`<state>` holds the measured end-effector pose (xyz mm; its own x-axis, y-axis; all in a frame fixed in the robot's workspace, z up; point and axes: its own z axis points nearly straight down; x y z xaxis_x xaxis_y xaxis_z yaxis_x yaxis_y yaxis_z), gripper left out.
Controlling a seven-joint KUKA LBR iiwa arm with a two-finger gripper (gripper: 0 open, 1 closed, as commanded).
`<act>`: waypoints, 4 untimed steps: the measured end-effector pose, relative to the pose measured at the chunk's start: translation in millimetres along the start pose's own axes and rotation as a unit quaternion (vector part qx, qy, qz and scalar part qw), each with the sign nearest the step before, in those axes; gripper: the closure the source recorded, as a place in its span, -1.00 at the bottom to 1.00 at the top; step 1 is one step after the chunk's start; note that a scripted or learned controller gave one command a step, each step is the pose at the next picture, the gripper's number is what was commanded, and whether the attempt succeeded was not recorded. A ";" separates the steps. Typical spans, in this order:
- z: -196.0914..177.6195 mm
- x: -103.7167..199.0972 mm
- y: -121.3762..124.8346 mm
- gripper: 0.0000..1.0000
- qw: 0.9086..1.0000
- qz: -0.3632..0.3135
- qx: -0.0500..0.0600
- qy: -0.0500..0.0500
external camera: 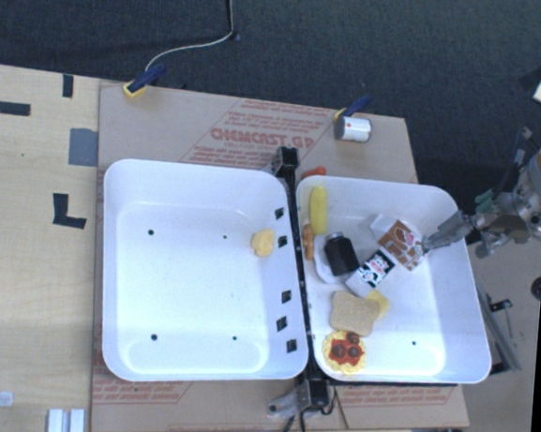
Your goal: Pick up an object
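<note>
The right bin (428, 351) holds several toy foods. A yellow banana-like piece (318, 210) lies near its left wall, with a black item (340, 254) on a white plate (325, 273) just below it. A black-and-white carton (374, 271) and a brown packet (402, 243) lie in the middle. Lower down sit a toast slice (353, 312) and a small pizza (343, 351). A pale yellow lump (263, 243) rests in the left bin (165, 342), near its right wall. My gripper (446, 232) reaches in over the right bin's right rim, its tip just right of the brown packet, with nothing visibly in it.
A black divider (290, 259) runs between the bins. A small white cylinder (355, 128) and blue clips (143, 79) sit on the cardboard behind the bins. Bare white floor shows in the lower right of the right bin and across the left bin.
</note>
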<state>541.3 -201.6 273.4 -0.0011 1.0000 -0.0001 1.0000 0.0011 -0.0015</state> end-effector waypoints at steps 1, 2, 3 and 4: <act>192.5 -19.0 68.9 -1.00 1.000 0.000 -0.004 -0.002; 59.0 12.5 61.2 -1.00 1.000 -0.002 -0.005 -0.001; 164.0 -22.9 129.9 -1.00 1.000 -0.001 -0.003 -0.002; 150.3 -21.4 127.7 1.00 1.000 -0.001 -0.001 -0.002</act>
<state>668.8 -222.9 122.9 -0.0036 1.0000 -0.0039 1.0000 0.0036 -0.0001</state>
